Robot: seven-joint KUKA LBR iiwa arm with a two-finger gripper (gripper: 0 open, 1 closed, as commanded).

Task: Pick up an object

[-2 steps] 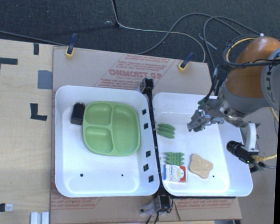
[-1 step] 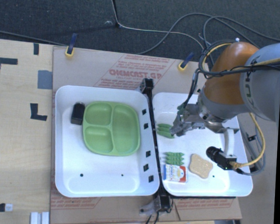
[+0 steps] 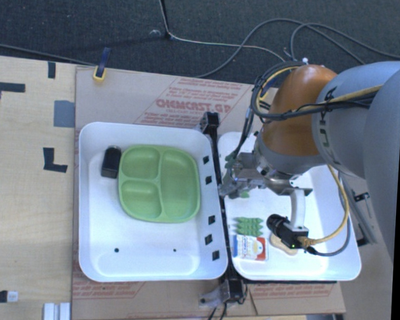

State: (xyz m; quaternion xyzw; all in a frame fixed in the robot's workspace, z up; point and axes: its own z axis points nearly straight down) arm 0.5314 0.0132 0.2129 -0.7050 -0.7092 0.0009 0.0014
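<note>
My gripper hangs low over the left side of the right bin, close to the divider between the bins. The orange-banded wrist covers most of it. Just below it lies a small green object, and below that a red and white packet. In the left bin rests a green divided plate with a small black object at its left edge.
The arm's grey body covers the right bin's upper part. A black camera unit with a yellow cable hangs off the wrist over the right bin. Black clips run along the divider.
</note>
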